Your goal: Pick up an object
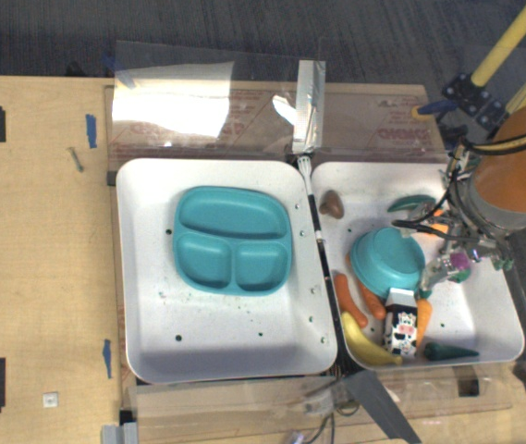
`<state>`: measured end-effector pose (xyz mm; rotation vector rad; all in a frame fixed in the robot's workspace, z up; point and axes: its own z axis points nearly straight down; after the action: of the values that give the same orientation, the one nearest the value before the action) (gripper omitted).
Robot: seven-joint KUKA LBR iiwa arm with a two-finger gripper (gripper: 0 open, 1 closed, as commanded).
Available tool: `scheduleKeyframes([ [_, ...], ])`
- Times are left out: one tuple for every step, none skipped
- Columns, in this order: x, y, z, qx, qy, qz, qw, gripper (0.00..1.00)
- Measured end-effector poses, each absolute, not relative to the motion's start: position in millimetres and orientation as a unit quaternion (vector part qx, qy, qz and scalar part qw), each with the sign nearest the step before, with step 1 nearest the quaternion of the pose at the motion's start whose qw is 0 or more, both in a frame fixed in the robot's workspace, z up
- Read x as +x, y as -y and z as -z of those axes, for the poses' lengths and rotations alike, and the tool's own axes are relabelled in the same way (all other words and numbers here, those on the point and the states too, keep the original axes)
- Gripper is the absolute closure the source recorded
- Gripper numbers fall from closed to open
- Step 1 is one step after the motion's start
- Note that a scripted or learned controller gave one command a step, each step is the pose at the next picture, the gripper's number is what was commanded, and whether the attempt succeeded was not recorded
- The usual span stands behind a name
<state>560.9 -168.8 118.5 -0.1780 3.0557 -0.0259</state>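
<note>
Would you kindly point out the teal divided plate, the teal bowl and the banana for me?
teal divided plate (233, 239): camera view, on the ridge between its compartments.
teal bowl (388, 256): camera view, on its rounded outside.
banana (366, 343): camera view, mid-curve.

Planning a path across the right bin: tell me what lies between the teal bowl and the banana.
In the camera view, two orange carrots lie slantwise between the teal bowl and the banana; one touches the bowl's lower left edge.

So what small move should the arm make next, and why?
Probably lower the claw straight down a touch. It sits at the right edge of the teal bowl in the right bin, among small items, and nothing shows between its fingers.
</note>
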Motion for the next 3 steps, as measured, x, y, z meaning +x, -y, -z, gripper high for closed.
scheduleKeyframes([
  [557.6,164.5,-119.1,-0.067,-0.997,0.0119,0.040,0.00],
  [556.3,161.8,-118.9,-0.074,-0.997,0.0094,0.036,0.00],
  [556.7,159.3,-118.7,-0.067,-0.997,0.0093,0.038,0.00],
])
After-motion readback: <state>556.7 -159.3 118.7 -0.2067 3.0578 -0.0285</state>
